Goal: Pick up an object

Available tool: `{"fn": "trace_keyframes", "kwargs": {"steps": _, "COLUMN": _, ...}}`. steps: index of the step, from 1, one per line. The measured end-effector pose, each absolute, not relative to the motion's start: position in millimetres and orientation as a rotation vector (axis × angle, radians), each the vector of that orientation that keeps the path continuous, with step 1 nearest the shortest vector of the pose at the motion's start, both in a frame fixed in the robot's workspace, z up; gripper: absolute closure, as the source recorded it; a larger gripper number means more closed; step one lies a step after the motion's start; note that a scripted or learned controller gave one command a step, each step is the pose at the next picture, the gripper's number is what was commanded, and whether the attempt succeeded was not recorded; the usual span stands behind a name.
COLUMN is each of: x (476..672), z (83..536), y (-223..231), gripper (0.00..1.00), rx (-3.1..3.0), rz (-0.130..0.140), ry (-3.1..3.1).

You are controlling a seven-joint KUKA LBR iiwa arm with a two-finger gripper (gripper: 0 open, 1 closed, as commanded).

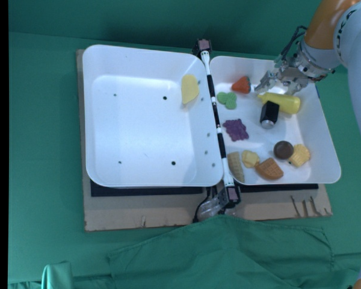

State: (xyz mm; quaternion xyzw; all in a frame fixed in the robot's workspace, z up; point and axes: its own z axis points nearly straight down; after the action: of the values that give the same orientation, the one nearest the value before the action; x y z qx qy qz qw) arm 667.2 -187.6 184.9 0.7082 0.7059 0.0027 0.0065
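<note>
yellow bottle [283, 103] just below gripper [281, 84]

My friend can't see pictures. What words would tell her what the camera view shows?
A grey robot arm's gripper hovers over the right white bin, above a yellow bottle among small toy foods. The left white bin has one yellow piece near its right wall.

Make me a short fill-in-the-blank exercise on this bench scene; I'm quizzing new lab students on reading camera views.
1. The yellow wedge lies alone in the ____ bin.
2. The gripper hovers over the ____ bin.
3. The grape bunch is coloured ____.
4. The black can lies just below the ____ bottle.

Missing words: left; right; purple; yellow
</note>
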Motion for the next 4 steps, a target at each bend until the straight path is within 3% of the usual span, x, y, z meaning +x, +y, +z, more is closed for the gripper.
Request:
{"fn": "trace_keyframes", "kwargs": {"steps": 1, "x": 700.1, "z": 183, "y": -166, "gripper": 0.00, "rx": 2.219, "rz": -0.020, "ry": 2.220}}
{"fn": "trace_keyframes", "kwargs": {"steps": 2, "x": 653.8, "z": 185, "y": -161, "gripper": 0.00, "rx": 2.216, "rz": 0.008, "ry": 2.206}}
{"fn": "trace_keyframes", "kwargs": {"steps": 3, "x": 623.7, "z": 186, "y": -150, "gripper": 0.00, "rx": 2.213, "rz": 0.011, "ry": 2.204}}
{"fn": "trace_keyframes", "kwargs": {"steps": 4, "x": 656.3, "z": 184, "y": -158, "gripper": 0.00, "rx": 2.215, "rz": 0.009, "ry": 2.212}}
